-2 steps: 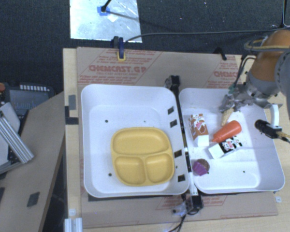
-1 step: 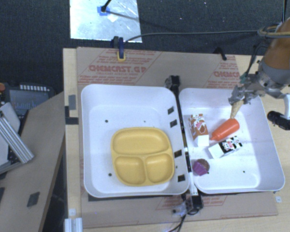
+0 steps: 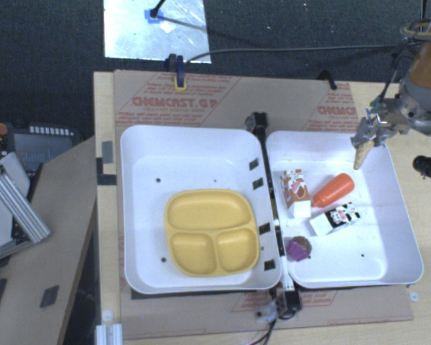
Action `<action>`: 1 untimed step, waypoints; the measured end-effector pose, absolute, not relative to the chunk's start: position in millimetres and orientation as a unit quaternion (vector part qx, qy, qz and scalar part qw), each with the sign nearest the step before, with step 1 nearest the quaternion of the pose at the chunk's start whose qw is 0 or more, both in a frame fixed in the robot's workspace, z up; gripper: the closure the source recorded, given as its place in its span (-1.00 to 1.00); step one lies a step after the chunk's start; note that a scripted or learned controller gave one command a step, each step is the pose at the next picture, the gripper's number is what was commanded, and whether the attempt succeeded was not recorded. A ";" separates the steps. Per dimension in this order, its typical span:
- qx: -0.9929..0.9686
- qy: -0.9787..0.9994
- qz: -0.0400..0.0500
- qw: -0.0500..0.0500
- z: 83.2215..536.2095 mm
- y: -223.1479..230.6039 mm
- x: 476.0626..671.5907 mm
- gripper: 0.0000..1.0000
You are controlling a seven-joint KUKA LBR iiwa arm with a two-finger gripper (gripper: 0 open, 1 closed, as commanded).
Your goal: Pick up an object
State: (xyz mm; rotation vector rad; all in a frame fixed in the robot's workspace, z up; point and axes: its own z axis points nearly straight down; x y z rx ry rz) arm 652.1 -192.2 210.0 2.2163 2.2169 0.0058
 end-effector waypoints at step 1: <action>0.706 0.708 0.002 0.003 254.1 -192.6 653.7 1.00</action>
